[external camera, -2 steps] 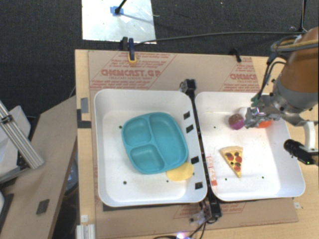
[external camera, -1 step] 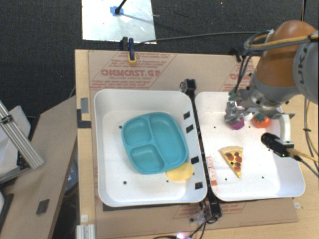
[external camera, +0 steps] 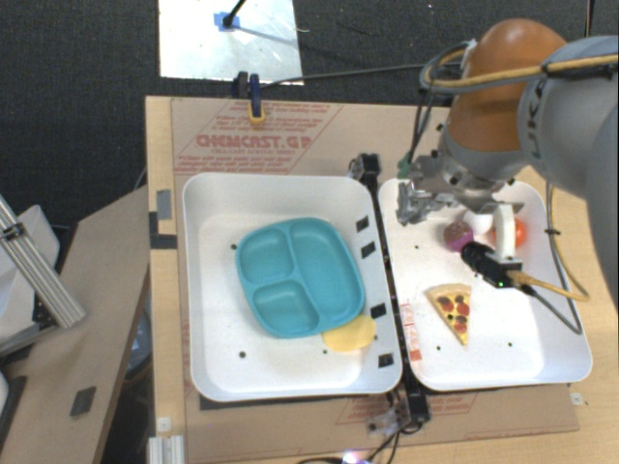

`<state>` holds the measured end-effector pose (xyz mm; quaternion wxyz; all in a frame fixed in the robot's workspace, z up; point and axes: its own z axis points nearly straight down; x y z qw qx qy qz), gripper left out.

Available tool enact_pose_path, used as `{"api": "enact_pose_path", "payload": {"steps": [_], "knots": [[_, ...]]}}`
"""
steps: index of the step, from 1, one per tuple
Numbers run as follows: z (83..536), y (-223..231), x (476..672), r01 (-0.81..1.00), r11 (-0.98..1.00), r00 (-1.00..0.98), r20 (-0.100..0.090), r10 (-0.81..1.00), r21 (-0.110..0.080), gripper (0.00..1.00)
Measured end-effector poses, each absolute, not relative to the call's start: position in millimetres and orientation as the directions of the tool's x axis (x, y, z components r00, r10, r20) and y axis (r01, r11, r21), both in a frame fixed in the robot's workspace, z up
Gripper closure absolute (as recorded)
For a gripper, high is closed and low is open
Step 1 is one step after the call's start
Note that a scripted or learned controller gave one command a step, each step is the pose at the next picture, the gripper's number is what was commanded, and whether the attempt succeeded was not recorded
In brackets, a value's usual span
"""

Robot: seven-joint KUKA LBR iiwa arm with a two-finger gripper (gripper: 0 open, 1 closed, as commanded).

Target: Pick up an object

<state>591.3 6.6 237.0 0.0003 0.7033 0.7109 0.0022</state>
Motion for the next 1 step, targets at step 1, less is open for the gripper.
{"api": "enact_pose_path", "payload": {"steps": [1], "knots": [[223.4,62.0,608.6,1.0,0.01,-0.01,0.002,1.0,0.002,1.0]]}}
